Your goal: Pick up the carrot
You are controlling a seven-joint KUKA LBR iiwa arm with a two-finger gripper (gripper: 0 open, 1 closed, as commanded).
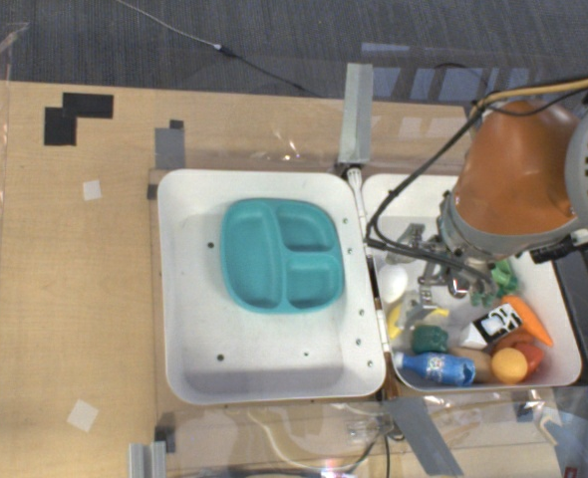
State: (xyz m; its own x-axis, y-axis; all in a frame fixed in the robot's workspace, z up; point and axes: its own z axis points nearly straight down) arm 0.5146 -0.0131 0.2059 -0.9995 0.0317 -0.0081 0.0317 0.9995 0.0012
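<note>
The carrot (529, 320) is orange and lies at the right side of the right bin (570, 352), beside a black-and-white tagged block (498, 322). Its green leafy top (500, 273) points up toward the arm. My gripper (445, 285) hangs over the middle of the right bin, left of the carrot, under the orange wrist band (513, 167). Nothing shows between its metal parts.
The right bin also holds a blue bottle (436, 368), a dark green item (430, 339), a yellow piece (406, 317), a white egg-like item (394, 285) and an orange ball (510, 365). A teal divided plate (281, 254) lies in the left bin (194, 297).
</note>
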